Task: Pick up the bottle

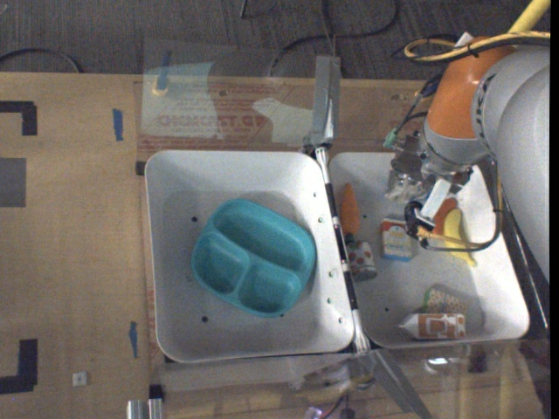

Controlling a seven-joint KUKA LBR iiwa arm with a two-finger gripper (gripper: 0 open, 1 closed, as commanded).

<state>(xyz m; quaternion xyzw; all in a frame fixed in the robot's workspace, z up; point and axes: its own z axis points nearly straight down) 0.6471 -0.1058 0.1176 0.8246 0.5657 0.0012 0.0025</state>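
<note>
A small white and orange bottle [434, 326] lies on its side near the front edge of the right bin [511, 308], its white neck pointing left. My gripper [406, 184] hangs over the back half of that bin, well behind the bottle, just above a small white and red box [396, 239]. Nothing shows between its fingers. The grey wrist with its orange band [458, 103] hides the gripper's upper part.
The right bin also holds a slim orange carrot-like item [349, 209] along its left wall, a small can [361, 259], a yellow banana [455, 230] and a flat packet [446, 299]. In the left bin [166, 190] lies a teal divided plate [254, 256].
</note>
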